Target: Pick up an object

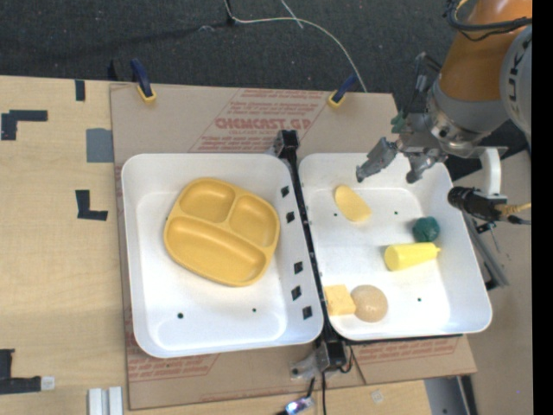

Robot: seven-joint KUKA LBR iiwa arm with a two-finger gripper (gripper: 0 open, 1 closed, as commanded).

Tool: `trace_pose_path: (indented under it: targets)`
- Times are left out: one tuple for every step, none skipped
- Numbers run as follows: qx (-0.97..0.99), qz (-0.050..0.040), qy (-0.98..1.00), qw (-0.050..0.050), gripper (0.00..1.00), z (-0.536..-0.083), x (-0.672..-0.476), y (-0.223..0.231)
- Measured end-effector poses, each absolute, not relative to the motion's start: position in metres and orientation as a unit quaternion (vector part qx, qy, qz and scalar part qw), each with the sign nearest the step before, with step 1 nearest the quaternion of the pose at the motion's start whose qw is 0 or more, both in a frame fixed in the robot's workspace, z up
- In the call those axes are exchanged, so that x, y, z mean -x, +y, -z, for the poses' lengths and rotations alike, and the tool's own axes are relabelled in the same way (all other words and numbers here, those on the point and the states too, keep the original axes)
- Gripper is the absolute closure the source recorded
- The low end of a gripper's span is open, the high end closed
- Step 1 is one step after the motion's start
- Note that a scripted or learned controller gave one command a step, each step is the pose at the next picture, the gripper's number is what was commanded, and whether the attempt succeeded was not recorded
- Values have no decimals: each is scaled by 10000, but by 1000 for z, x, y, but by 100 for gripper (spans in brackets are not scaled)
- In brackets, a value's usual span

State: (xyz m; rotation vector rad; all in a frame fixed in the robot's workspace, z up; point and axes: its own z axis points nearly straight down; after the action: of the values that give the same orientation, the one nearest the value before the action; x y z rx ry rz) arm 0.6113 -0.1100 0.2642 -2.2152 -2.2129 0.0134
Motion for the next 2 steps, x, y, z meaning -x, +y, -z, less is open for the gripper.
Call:
trace_pose_path:
  targets:
    - [7065,-4,-7077,3,0,-271,-613,-110]
    - [7064,-23,-7078,20,0,-211,-621,-106]
